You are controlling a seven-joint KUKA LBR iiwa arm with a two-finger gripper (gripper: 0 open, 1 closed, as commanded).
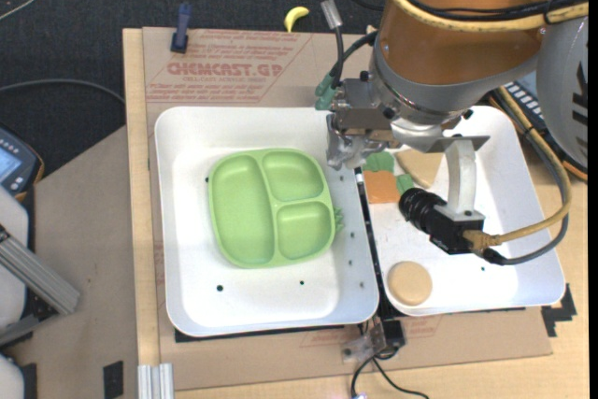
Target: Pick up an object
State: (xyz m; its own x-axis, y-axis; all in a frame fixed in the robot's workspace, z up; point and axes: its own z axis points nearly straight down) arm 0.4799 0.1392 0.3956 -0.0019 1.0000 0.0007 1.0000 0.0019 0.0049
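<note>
Camera view, items listed rel. to green divided plate (273,206), near to far.
1. Tan round disc (409,283): flat, biscuit-coloured; right of plate & nearer, in right bin (537,280).
2. Green divided plate: pale green, three compartments, rounded corners; lying flat in left bin (177,201).
3. Orange block (382,189): just right of plate, across the bin divide.
4. Gripper (350,149): at plate's far right corner, under grey arm; whether open or shut: cannot tell.
5. Yellow curved piece (296,16): well beyond plate, off the bins.
</note>
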